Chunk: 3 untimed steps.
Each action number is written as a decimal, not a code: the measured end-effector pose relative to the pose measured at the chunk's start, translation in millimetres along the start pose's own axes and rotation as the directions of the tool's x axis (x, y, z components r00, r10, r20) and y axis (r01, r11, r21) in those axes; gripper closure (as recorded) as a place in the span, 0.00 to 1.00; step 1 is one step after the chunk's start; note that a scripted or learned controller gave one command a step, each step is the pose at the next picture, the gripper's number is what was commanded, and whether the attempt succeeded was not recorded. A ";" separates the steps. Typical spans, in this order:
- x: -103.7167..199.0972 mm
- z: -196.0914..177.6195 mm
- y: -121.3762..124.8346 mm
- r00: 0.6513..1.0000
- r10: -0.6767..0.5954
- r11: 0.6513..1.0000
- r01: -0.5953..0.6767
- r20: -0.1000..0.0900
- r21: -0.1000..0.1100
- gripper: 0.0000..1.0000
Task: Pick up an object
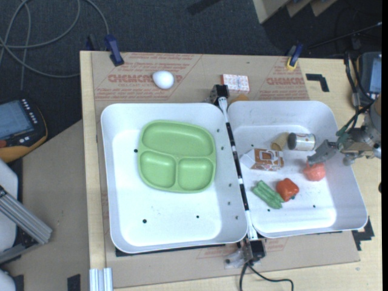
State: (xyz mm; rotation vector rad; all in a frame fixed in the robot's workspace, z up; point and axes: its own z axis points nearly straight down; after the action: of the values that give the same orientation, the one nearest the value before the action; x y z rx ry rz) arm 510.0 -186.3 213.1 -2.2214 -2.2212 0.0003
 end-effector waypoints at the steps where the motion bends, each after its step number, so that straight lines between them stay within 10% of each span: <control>1: 29.9 122.6 -28.8 1.000 0.001 1.000 -0.001 -0.002 0.005 0.00; 2: 29.0 111.3 -27.0 1.000 0.002 1.000 -0.002 0.000 -0.002 1.00; 3: 29.1 111.4 -27.1 1.000 0.001 1.000 -0.001 0.000 -0.001 0.00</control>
State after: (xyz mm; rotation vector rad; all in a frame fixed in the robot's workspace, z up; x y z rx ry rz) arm 482.8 -157.2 101.7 -2.2238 -2.2204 -0.0008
